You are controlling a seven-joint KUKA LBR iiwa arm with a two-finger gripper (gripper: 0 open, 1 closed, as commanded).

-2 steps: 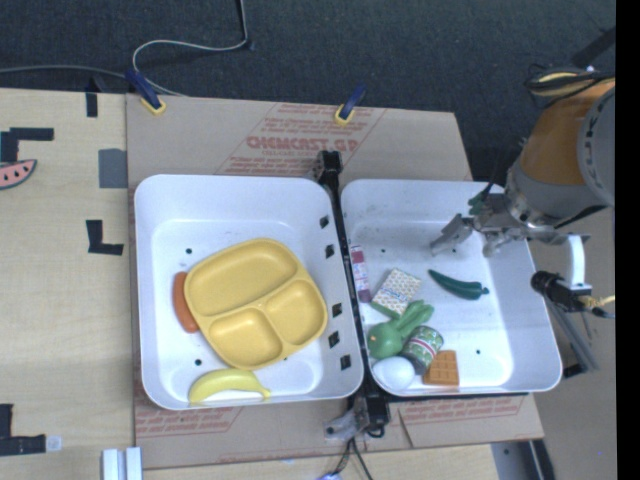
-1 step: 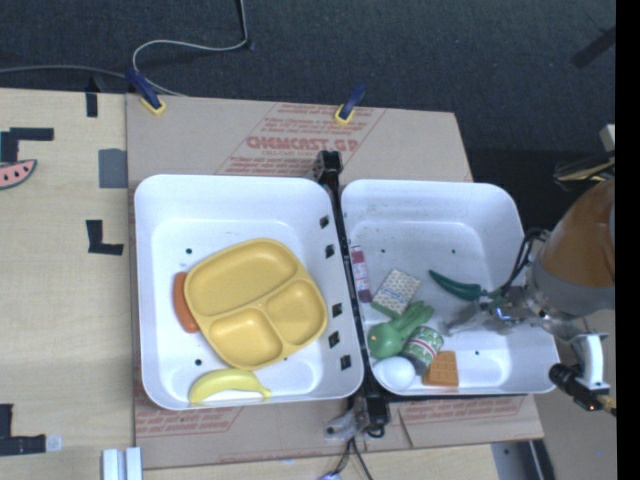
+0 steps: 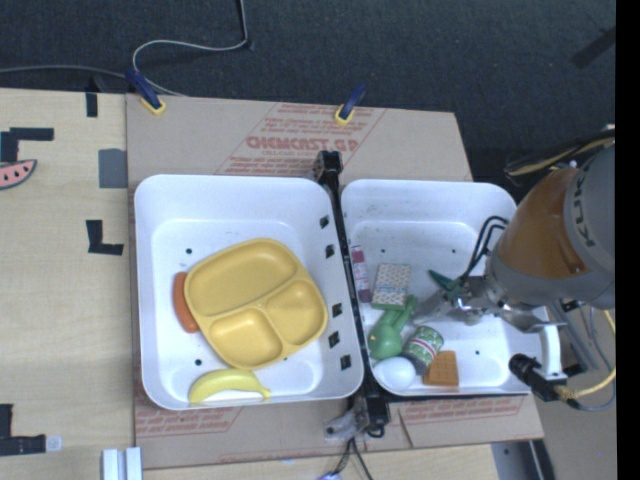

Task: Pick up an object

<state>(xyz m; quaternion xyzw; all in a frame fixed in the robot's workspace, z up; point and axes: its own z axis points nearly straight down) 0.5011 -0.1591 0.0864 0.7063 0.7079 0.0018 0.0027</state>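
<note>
A: What do you see in the bins?

B: From my seat, the left bin (image 3: pixel 160 268) holds a yellow divided tray (image 3: pixel 255 301), with an orange thing (image 3: pixel 184 303) poking out along its left edge and a banana (image 3: pixel 228 386) just below it, against the near wall. The right bin (image 3: pixel 420 203) has a small checked packet (image 3: pixel 391 284), a green toy (image 3: pixel 388 332), a can with a green label (image 3: pixel 422 347), a white egg (image 3: pixel 397 372) and a brown cracker-like square (image 3: pixel 442 369), all bunched toward the bin's lower left.

A: And the arm?

B: The arm (image 3: pixel 548 236) comes in from the right, its orange band over the right bin's far side. My end effector (image 3: pixel 447 292) sits low inside that bin, just right of the packet and above the can.

A: Clenched or released?

B: I cannot tell; that part is too dark and small. I see nothing between it.
</note>
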